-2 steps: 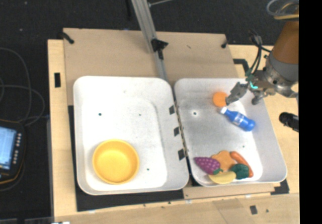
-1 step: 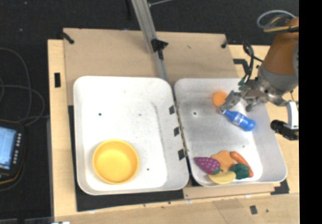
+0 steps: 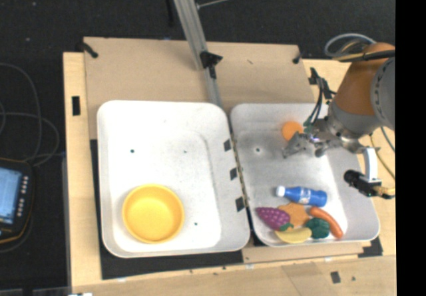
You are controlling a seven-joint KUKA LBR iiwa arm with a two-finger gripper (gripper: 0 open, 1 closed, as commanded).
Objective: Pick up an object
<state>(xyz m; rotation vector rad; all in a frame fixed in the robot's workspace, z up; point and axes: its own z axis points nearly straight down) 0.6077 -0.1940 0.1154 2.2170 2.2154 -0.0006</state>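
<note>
Camera view: arm reached in from the right, orange band above the wrist, gripper [image 3: 305, 144] low over the right bin [image 3: 266, 122], fingers spread, nothing between them. Small orange object [image 3: 290, 130] lay just beside it. Left bin [image 3: 160, 128] held a yellow bowl [image 3: 152, 213]; bench [image 3: 146, 68] tan.

Two shallow white bins are borne side by side by a tan bench [image 3: 166, 68]: the left bin [image 3: 160, 135] and the right bin [image 3: 266, 168], their inner edges touching.
</note>
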